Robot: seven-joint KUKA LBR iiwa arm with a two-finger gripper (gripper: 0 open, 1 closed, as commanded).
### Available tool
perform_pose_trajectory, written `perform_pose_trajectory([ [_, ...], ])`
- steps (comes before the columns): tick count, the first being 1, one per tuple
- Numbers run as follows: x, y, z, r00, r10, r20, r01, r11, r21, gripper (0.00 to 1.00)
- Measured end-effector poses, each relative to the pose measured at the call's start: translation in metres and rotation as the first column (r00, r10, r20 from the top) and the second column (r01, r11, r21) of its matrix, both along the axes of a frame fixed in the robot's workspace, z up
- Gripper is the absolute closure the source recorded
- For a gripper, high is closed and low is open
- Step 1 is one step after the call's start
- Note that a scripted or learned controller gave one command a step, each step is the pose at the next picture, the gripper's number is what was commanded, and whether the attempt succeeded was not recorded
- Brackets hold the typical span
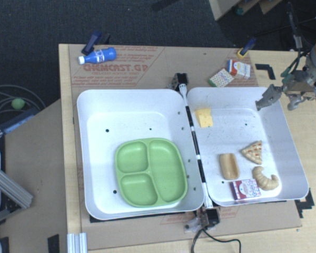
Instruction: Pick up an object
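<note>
Right bin [292, 157], near edge: red-and-white packet [245, 189] beside a croissant [266, 178]. Behind them, a hot dog bun [229, 166] and pizza slice [253, 152], cheese block [204, 117] by the far left corner. Green divided plate [150, 172] sits in the left bin [95, 141]. Gripper [279, 96] hovers over the right bin's far right corner, fingers spread apart, holding nothing

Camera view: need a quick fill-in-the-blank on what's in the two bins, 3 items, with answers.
1. The green divided plate lies in the ____ bin.
2. The plate has ____ compartments.
3. In the right bin, the croissant lies nearer the camera than the ____ slice.
The gripper hangs over the right bin's far right corner.

Answers: left; three; pizza
</note>
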State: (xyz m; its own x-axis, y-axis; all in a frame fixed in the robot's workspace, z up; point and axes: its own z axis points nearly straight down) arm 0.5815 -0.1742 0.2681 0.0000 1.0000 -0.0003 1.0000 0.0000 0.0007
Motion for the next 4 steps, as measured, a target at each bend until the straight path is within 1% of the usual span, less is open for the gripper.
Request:
perform_pose_trajectory([
  [1,-0.044,0.034,-0.057,1.000,0.001,-0.003,-0.001,1.000,0.001,0.00],
  [2,-0.073,0.072,-0.099,1.000,0.001,-0.004,-0.001,1.000,0.002,0.00],
  [3,-0.084,0.083,-0.184,1.000,0.000,-0.001,0.000,1.000,0.001,0.00],
  [4,-0.084,0.083,-0.174,1.000,-0.001,0.000,0.001,1.000,0.000,1.00],
])
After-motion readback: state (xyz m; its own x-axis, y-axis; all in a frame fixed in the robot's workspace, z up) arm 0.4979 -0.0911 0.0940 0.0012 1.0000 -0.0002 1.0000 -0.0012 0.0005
